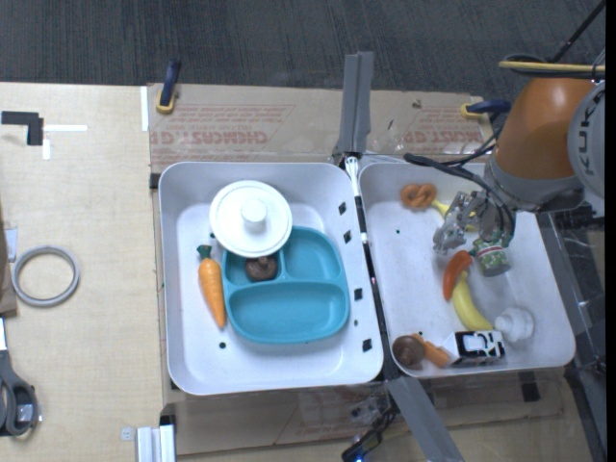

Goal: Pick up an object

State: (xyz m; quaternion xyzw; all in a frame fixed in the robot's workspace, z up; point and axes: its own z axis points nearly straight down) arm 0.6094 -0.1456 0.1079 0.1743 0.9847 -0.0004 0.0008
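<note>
A: How many things lie in the right bin [385, 258]?

B: Counting round the banana [469, 305]: one red pepper [455, 271] touching the banana's upper end, one pretzel [418, 195] well above it near the bin's far wall, one brown round piece [408, 351] and one small orange piece [438, 355] below and left of it, one black-and-white box [478, 346] just below its lower end, and one white lump [514, 324] just to its right. A small green-and-red item [492, 259] sits just right of the pepper, above the banana.

A: And the left bin [173, 287]?

B: Far left of the banana: one blue divided tray [289, 296], one white round lid [250, 218] overlapping the tray's upper left corner, one dark brown item [260, 269] in the tray's top compartment, and one carrot [212, 288] lying against the tray's left side.

A: The gripper [470, 221]?

B: It hangs above the banana, over the pepper's upper end. I cannot tell its state; the metal parts blur together, and nothing shows plainly in it.

A: What crowds it?

B: The pepper and the green-and-red item sit close beneath it. The grey arm [539, 133] with its orange band covers the bin's upper right corner.

A: Outside the bins?

B: Far left of the banana on the bench: one grey ring [43, 275]. One blue clamp [170, 87] stands up beyond the left bin.
</note>
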